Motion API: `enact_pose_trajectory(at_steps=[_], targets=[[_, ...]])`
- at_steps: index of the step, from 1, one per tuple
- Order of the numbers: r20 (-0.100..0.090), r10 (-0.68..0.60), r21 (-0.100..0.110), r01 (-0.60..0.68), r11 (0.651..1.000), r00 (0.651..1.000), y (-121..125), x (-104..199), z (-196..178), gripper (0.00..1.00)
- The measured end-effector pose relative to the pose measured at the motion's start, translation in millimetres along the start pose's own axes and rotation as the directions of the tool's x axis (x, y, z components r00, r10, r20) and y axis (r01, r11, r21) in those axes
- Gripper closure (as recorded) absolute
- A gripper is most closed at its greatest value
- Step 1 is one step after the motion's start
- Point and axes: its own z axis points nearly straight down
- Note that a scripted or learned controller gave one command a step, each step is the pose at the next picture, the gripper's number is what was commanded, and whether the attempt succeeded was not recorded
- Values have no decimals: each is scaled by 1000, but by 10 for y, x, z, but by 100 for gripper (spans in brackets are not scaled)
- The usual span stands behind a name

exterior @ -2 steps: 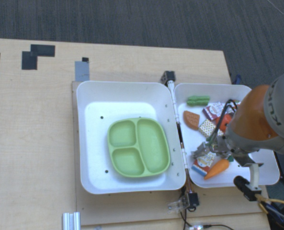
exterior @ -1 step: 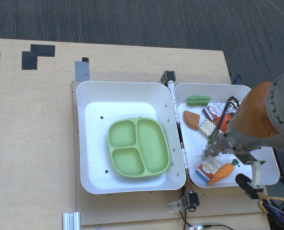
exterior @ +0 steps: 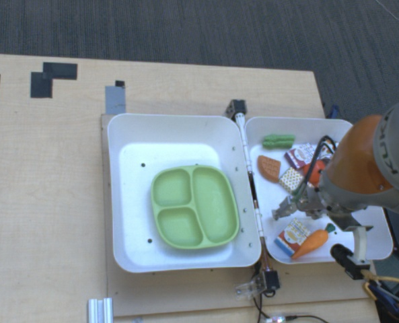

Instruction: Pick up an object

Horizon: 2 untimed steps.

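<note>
Camera view: hand (exterior: 297, 204) hangs low in the right bin (exterior: 381, 244) above the carrot (exterior: 310, 243); its grip state cannot be told.

Bright, even overhead light, mild glare on the left bin (exterior: 128, 200), slight softness overall.

On the pale wooden worktop (exterior: 44, 180), two shallow white plastic bins sit side by side. The left bin (exterior: 128, 200) holds a green three-compartment plastic plate (exterior: 194, 207). The right bin (exterior: 266, 247) holds an orange toy carrot (exterior: 309, 243) at its front and a green toy pod (exterior: 278, 140) at its back.
</note>
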Motion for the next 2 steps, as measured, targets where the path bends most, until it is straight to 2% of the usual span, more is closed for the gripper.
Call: enact_pose_trajectory(at_steps=[1, 2], targets=[[0, -3, -3, 3, 1000, 1000, 15, 7, -104, 100], [0, -2, -3, 2, 1000, 1000, 15, 7, -103, 0]])
